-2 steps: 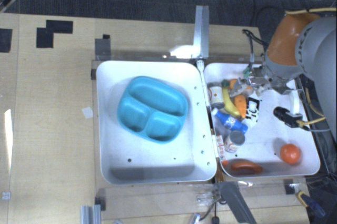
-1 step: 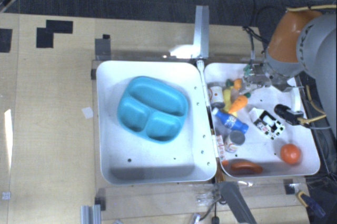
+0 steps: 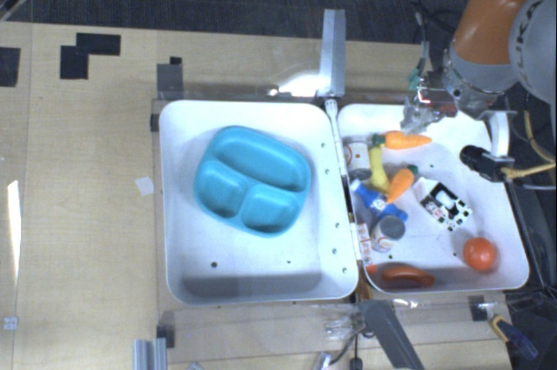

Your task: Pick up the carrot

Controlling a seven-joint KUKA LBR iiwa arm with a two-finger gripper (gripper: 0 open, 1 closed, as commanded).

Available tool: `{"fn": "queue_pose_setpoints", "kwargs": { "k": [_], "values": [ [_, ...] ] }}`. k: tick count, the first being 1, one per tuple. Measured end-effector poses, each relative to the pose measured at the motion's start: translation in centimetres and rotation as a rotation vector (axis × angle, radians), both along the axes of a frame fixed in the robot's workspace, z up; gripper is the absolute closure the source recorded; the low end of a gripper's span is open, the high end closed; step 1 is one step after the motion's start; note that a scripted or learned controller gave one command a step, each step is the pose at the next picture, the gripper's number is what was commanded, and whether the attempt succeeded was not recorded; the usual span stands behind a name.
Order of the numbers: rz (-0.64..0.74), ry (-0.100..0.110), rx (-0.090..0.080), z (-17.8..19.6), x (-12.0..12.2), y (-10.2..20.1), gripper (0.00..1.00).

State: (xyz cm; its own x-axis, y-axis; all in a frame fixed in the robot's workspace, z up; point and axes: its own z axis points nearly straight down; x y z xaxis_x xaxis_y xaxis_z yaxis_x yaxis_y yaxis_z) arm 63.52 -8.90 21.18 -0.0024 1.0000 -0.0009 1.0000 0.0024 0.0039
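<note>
1. Carrot (image 3: 406,141) first: I see it lying near the back of the right bin (image 3: 500,225), roughly level, its tip pointing toward the right of the view.
2. My gripper (image 3: 423,103) sits just above and behind the carrot, close to the bin's far wall. From this angle I cannot tell how the jaws stand, and I see nothing between them.
3. The arm (image 3: 496,20), with its orange band, comes in from the upper right corner.
4. A second orange piece (image 3: 399,183) lies tilted a little nearer to me in the same bin, beside a yellow item (image 3: 379,169) and a blue item (image 3: 369,200).
5. Near those I see a dark round cap (image 3: 392,226), and farther right a black and white block (image 3: 445,205).
6. An orange ball (image 3: 479,254) rests toward the front right corner, and a reddish-brown object (image 3: 406,275) lies along the front wall.
7. The left bin (image 3: 252,277) holds a blue divided plate (image 3: 251,179), well apart from the carrot.
</note>
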Motion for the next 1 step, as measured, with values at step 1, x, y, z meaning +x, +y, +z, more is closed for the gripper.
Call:
{"fn": "queue_pose_setpoints", "kwargs": {
  "k": [1],
  "values": [
    [-0.113, 0.001, 0.001, 0.94, 1.82, 8.20, 1.00]
  ]
}}
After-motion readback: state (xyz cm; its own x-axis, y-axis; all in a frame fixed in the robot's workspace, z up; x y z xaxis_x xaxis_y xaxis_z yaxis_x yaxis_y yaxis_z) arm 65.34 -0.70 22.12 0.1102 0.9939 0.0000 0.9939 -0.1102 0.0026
